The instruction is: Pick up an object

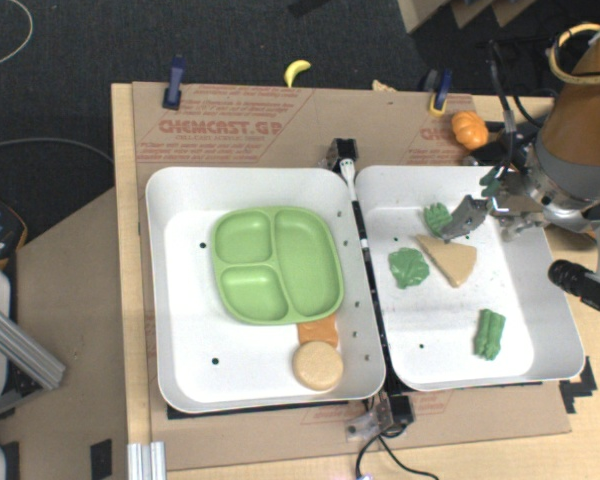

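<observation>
The right bin (540,298) holds a small green piece (437,216), a tan wedge (452,259), a leafy green lump (408,267) and a long green piece (489,333). My gripper (470,216) hangs low over the upper middle of this bin. It is just right of the small green piece and above the tan wedge, and its tip partly covers the small piece's right side. I see nothing held in it. The grey arm with its orange band (580,118) comes in from the right.
The left bin (175,298) carries a green divided plate (278,265), an orange slab (318,329) and a round tan disc (318,365). An orange ball (469,129), a yellow banana (297,71) and blue clamps (173,83) lie on the cardboard behind the bins.
</observation>
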Controlling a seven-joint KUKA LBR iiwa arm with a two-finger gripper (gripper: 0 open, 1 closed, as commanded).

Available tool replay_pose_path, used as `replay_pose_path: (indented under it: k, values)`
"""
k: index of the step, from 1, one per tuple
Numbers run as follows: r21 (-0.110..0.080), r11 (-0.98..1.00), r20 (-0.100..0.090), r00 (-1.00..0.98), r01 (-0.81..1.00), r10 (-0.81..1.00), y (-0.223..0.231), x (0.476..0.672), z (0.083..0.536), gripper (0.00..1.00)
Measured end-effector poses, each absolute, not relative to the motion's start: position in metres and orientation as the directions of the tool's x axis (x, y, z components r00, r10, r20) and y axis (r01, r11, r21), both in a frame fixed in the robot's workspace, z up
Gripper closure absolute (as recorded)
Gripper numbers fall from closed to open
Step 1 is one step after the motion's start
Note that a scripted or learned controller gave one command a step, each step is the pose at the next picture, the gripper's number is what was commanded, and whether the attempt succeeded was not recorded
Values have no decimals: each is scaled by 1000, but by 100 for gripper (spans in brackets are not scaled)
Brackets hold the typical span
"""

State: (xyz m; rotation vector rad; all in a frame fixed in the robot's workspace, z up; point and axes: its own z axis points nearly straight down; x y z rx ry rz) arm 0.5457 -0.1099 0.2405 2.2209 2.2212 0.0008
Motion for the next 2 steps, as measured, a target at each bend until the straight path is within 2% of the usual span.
replay_pose_path:
  k: [1,2]
  values:
    - [12,0,-2,0,1000,1000,-118,589,100,0]
    - [13,0,-10,0,1000,1000,-96,594,91,0]
